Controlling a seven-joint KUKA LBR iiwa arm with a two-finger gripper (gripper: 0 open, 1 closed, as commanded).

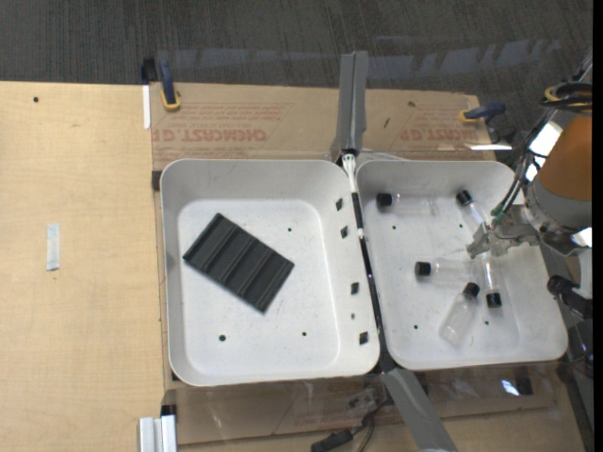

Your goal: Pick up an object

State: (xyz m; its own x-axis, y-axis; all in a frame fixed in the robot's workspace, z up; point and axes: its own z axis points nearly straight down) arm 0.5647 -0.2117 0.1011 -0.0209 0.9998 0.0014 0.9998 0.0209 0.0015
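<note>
Several clear vials with black caps lie in the right bin (415, 347). One vial (407, 201) rests near the bin's back left and another vial (470, 209) near the back right. A third vial (441, 269) lies mid-bin. Two more are toward the front: one vial (458, 322) slanted and one vial (489, 281) upright in the view. My gripper (487, 244) hovers low over the right side of this bin, just above the last vial and close to the back-right one. Nothing can be made out in its grasp. A dark ribbed rectangular block (238, 261) lies slanted in the left bin (179, 347).
A raised divider (361, 243) with black clips runs between the bins. The grey arm with its orange band (571, 158) enters over the right bin's right rim. Cardboard backing (283, 125) with clamps stands behind the bins. A wooden benchtop (75, 252) spreads to the left.
</note>
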